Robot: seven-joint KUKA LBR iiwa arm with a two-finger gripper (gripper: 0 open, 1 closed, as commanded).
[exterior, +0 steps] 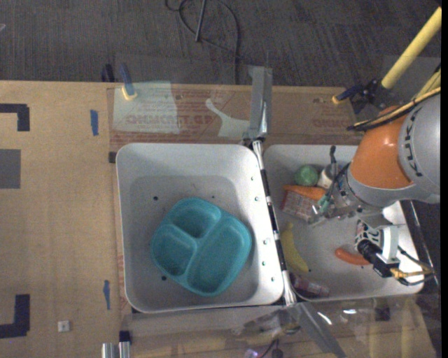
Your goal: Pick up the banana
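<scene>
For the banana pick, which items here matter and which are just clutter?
Job:
banana
hand
right bin

Lying about:
teal divided plate
left bin
green round item
orange carrot-like piece

A robotics lab is indicated — a grey arm (413,154) with an orange band is mounted over a plywood tabletop (56,231) on which two white bins (133,168) are fixed. Blue tape strips (94,122) and black corner marks (19,115) are seen on the board, and cables (210,21) trail across dark carpet.
</scene>
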